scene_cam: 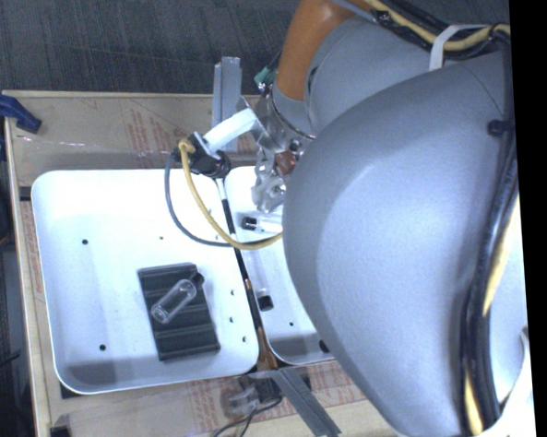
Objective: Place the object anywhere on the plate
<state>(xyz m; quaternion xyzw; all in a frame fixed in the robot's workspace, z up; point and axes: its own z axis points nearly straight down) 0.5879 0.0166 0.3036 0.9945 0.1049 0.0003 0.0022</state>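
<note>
A dark ribbed plate [181,331] lies in the left bin [73,271], toward its front. A clear, tube-shaped object [171,300] rests on the plate's upper half, one end near a small dark cap [197,279]. My gripper [268,187] hangs over the near-left corner of the right bin [280,333], well right of the plate and apart from it. The big grey arm hides most of the right bin.
A yellow and black cable [183,214] loops from the wrist over the left bin's right side. A metal bracket [226,82] stands behind the bins. Blue clamps [13,111] sit at the bench's far left corner. More brackets [284,397] lie in front.
</note>
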